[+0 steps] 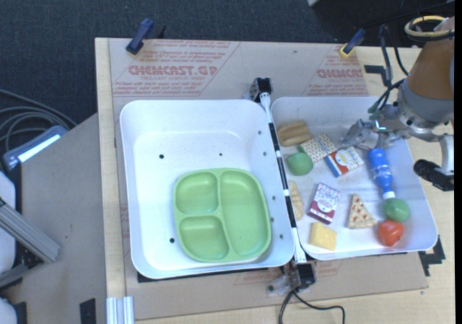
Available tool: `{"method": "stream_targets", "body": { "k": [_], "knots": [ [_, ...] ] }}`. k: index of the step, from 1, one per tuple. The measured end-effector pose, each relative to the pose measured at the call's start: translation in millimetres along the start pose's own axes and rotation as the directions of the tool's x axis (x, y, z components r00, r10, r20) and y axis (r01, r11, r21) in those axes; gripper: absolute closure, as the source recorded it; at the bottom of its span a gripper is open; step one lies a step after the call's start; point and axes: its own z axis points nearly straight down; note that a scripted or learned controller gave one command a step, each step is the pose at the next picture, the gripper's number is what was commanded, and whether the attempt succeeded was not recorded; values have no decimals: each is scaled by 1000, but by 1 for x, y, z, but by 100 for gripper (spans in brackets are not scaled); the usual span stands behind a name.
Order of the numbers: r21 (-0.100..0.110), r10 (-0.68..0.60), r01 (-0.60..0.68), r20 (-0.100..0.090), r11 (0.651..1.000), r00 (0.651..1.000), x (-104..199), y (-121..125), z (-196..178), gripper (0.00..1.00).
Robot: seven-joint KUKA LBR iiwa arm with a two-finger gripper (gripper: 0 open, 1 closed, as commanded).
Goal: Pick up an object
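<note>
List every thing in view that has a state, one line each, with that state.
gripper: above the right bin's far part, nothing visibly held.
green tray: flat in the left bin, right way up.
blue bottle: lying on its side in the right bin.
green ball: resting by the divider.
bread piece: lying flat.
pizza slice: lying flat.
red tomato: resting at the near right corner.

Two bins sit side by side on the tabletop (216, 63). The left bin (144, 142) holds a divided tray (220, 214) toward its near edge. The right bin (419, 193) holds small items: a bottle (380, 171) near its right edge, a wedge (323, 237) at its near edge.
</note>
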Motion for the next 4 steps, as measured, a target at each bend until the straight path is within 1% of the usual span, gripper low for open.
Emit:
{"method": "stream_targets", "body": {
  "k": [1, 2, 3, 4],
  "knots": [
    [0, -4, 4, -11, 1000, 1000, -26, 6, 45, 0],
    [-9, -4, 4, -3, 1000, 1000, -28, 7, 33, 100],
    [3, -1, 1, -3, 1000, 1000, 19, -26, -20, 100],
    [4, 0, 0, -2, 1000, 1000, 19, -26, -19, 0]
  ]
}}
